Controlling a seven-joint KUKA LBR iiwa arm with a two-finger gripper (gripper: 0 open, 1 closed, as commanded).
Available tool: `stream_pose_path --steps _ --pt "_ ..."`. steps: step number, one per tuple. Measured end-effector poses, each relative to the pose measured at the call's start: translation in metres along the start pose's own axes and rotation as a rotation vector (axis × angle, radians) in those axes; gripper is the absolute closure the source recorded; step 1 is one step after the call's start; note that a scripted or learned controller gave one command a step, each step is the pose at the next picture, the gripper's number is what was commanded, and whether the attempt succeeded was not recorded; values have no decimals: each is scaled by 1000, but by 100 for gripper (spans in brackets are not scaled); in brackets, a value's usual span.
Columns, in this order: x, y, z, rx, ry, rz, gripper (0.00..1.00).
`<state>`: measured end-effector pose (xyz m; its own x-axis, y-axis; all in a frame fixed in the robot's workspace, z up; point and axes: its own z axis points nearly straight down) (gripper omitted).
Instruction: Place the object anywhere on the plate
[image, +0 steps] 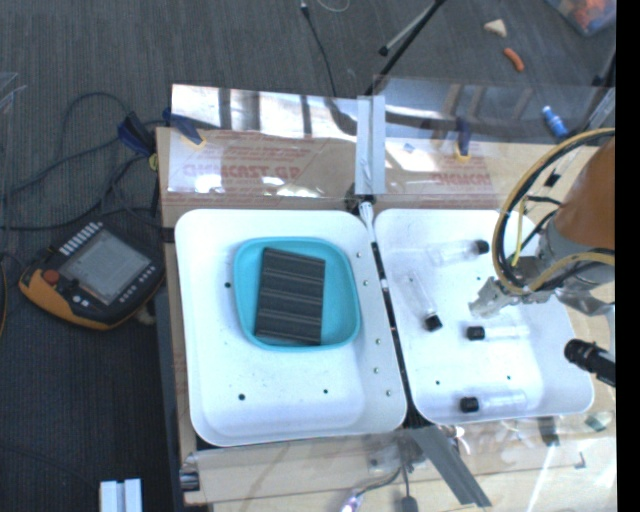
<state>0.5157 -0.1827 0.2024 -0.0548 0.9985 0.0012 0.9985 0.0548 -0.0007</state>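
Left bin (200, 390): holds a teal plate (245, 300) near its middle. On the plate lies a dark ribbed block (291, 295), flat, slightly tilted, wholly within the plate's rim. Right bin (440, 390), just beside the plate's bin: holds several small clear tubes with black caps, scattered; one tube (457, 250) far from the plate toward the back, one (422, 305) nearer the plate, one (497, 331) past it, one (490, 402) at the front edge. Arm, grey with orange band: reaches over the right bin's far side, away from the plate, with yellow and black cables (520, 215) looped around it. Hand (492, 300): low over the right bin; whether its fingers are apart or together cannot be told.
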Motion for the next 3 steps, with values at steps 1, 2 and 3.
stream_pose_path --steps 1,2,3 --pt "0 0 0 0 0 0 0" --pt "-43 54 -30 -1 -5 -258 0" --pt "-45 78 -156 -3 -6 -152 0"
